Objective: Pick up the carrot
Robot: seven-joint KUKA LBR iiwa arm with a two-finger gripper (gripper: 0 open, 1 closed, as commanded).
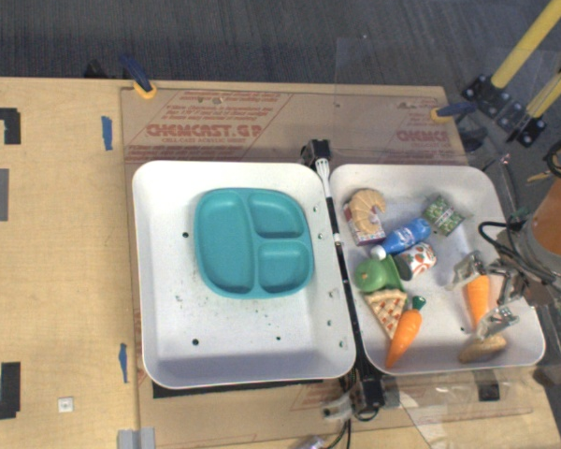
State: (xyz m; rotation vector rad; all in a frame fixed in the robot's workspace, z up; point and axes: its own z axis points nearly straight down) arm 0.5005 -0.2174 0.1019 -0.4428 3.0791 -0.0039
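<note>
Carrot count: two, both in the right bin (519,349).
Green-topped carrot (404,330): near the bin's front wall.
Plain carrot (477,297): nearer the bin's right wall.
Claw (483,296): clamped on the plain carrot, with the green-topped carrot lying apart from it.
Hard to see: the claw's outline, blurred among cables.

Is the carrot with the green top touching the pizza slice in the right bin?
Touching. In the camera view the carrot lies against the lower right edge of the pizza slice, with no white bin floor between them.
</note>
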